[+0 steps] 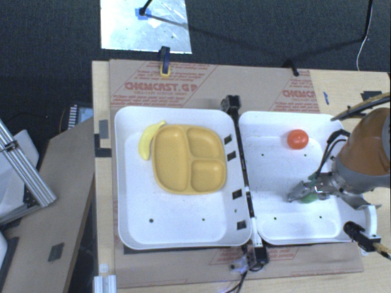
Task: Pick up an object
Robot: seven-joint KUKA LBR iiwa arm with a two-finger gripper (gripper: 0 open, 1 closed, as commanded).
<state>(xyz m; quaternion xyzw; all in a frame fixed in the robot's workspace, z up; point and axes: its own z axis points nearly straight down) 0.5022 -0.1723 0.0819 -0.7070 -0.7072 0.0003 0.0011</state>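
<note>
While low in right bin [269,127], my end effector [300,193] over green thing [310,195]; grip state unclear, can't tell. Nothing lifted yet; tomato [297,139] untouched.

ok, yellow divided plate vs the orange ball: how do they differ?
Bin: the yellow divided plate lies in the left bin; the orange ball sits in the right bin.
Size: plate far larger than ball.
Shape: plate flat with three compartments; ball round.
Neighbours: a banana touches the plate; the ball stands alone.
Shared: neither is at the gripper.
</note>
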